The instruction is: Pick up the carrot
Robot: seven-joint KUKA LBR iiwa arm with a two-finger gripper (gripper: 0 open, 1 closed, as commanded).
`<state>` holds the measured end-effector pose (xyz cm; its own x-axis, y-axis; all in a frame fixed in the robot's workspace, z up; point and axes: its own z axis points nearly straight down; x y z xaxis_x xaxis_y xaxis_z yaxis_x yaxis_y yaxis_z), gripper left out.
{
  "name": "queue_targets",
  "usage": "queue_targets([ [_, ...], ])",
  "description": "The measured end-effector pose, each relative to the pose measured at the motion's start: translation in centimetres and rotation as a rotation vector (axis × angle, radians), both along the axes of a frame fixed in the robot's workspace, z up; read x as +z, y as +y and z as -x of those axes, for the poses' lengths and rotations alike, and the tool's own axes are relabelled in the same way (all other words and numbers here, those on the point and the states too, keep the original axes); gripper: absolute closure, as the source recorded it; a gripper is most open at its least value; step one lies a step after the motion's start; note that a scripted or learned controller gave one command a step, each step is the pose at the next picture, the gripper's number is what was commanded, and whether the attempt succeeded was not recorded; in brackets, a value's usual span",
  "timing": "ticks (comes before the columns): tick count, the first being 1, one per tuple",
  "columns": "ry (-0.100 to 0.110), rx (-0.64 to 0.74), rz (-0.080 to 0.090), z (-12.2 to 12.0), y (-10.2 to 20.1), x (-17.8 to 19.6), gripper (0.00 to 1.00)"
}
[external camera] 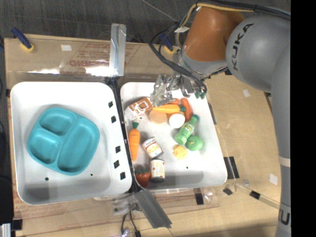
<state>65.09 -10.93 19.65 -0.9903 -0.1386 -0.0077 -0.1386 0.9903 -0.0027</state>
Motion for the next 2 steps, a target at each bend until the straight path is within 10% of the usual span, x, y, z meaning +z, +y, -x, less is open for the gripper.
queue_targets([
  [1,-0.003,-0.089,0.000,-0.2,-7.3,-9.8,1.00],
  [2,0.007,0.045,-0.002,2.3,-3.9,-8.2,1.00],
])
